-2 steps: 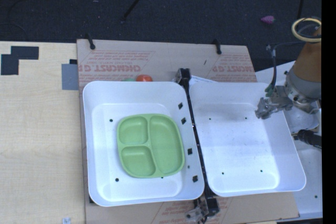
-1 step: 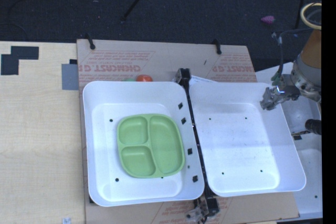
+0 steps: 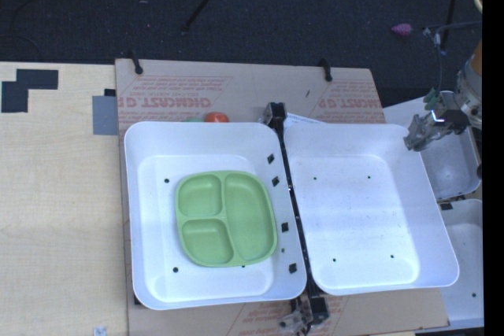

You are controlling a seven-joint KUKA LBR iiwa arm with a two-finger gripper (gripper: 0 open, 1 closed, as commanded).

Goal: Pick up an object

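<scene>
The bench (image 3: pixel 55 193) is light wood, with dark carpet behind it. Two white bins sit on cardboard. A green plate (image 3: pixel 226 218) with three parts lies flat in the left bin (image 3: pixel 150 145). The tool (image 3: pixel 421 131) hangs past the right bin's (image 3: pixel 425 248) far corner, too blurry to tell its grip

We can make out only the top of a small orange thing (image 3: pixel 216 118) behind the far wall of the left bin (image 3: pixel 146 169); we cannot tell what it is. The gripper (image 3: pixel 429 128) is small and blurred, and the arm (image 3: pixel 472 86) is cut off at the right.
</scene>
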